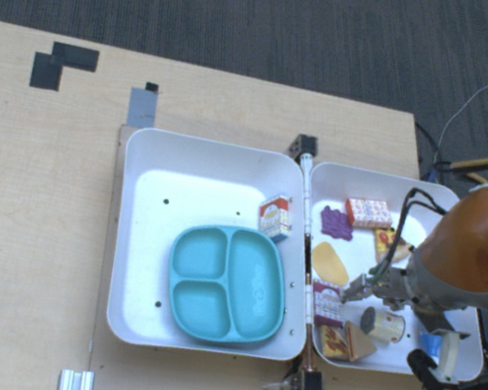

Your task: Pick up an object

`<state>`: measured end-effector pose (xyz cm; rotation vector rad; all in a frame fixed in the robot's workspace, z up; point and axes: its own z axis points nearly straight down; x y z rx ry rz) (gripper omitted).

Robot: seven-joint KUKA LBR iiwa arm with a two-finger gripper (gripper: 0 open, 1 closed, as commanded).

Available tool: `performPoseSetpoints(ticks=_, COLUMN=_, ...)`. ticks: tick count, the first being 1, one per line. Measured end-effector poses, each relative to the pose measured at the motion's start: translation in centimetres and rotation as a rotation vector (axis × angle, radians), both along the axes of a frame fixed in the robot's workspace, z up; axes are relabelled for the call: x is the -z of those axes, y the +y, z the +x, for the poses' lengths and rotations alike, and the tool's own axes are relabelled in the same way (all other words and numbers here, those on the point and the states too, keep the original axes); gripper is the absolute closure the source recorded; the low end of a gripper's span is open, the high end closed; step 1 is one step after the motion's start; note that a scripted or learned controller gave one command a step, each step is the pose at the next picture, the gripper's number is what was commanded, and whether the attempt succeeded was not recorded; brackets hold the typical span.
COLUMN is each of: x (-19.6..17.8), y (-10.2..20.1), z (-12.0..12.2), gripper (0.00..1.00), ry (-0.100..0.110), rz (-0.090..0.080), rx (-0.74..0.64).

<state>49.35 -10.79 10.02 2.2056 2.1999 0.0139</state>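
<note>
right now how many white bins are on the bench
2, side by side: the left bin holds a blue divided plate and a small carton; the right bin holds the small clutter, under the arm.

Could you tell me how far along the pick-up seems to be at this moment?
Done: the arm has reached the right bin, with the tool low among its items beside the yellow piece. In hand: nothing visibly gripped. Left: grasping and lifting an object.
</note>
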Motion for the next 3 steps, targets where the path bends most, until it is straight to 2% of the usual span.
performPoseSetpoints(ticks=1, x=-1.0, y=0.2, z=0.2, gripper=1.00, ry=-0.002, rz=0.002, rx=-0.003)
performPoseSetpoints(ticks=2, x=-1.0, y=0.2, z=0.2, gripper=0.00, ry=-0.002, rz=0.003, rx=-0.003)
performPoseSetpoints(ticks=3, x=1.3, y=1.3, z=-0.4, gripper=0.00, ry=0.016, rz=0.009, rx=-0.003)
